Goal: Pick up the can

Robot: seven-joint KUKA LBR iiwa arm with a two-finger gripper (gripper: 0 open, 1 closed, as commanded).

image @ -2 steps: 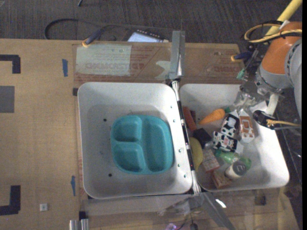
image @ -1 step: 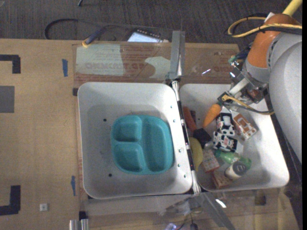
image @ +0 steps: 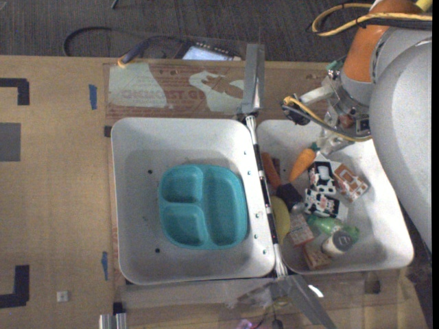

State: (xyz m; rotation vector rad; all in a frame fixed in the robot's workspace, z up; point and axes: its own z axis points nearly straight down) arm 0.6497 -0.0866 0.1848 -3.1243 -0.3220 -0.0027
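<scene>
Can [image: 336, 244]: we take it to be the small pale-topped cylinder lying near the front edge of the right bin [image: 401, 252], though at this size we cannot be certain. It rests among clutter, touching a green object [image: 324, 223] on its far side, with a small brown block [image: 315, 256] just beside it. A cow-patterned carton [image: 319, 192], an orange carrot-shaped toy [image: 302, 163] and a yellow banana-like piece [image: 282, 218] fill the bin between the can and its rear wall. This crowding is, we judge, why any descent needs a clean vertical line.

The gripper [image: 328, 141] hangs over the rear part of the same bin, close above the carrot toy and well apart from the can. Whether it is spread or pressed together we cannot tell; nothing is seen held in it. The grey arm [image: 405, 115] enters from the right, its bulk overhanging the bin's right rim, which explains the slanted wrist.

The left bin [image: 130, 184] holds a teal divided tray [image: 204, 205].

We judge the task barely begun: the gripper must travel toward the front of the bin, centre over the can, and lower without nudging the green object.
</scene>
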